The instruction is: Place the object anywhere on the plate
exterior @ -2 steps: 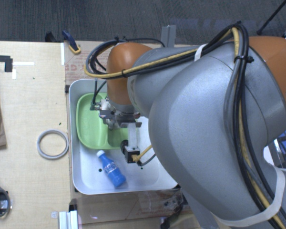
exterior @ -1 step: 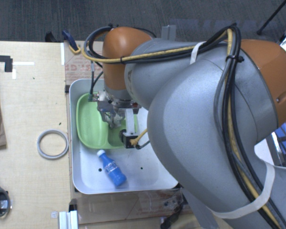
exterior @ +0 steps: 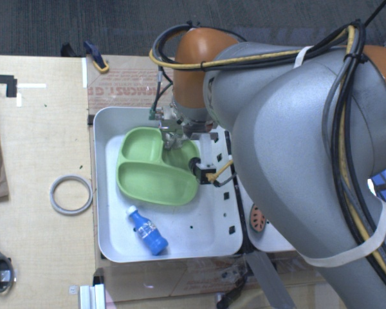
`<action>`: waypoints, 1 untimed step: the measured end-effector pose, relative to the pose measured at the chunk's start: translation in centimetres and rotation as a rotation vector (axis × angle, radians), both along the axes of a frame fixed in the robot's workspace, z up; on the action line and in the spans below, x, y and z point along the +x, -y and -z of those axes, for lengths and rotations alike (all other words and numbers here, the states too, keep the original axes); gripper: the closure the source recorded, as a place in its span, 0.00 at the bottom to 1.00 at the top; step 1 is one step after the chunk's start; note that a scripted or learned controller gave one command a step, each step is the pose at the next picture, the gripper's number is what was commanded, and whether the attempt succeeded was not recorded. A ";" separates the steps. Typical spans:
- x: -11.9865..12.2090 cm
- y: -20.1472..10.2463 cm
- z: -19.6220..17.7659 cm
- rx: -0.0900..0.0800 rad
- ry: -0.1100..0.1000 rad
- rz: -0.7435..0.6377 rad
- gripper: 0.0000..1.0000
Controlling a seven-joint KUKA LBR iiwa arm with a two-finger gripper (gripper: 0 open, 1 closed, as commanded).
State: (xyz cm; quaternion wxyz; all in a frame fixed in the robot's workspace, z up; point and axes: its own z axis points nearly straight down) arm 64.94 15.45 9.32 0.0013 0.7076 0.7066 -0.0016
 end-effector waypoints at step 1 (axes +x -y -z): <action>-4.4 11.6 -9.8 0.002 -0.001 0.001 1.00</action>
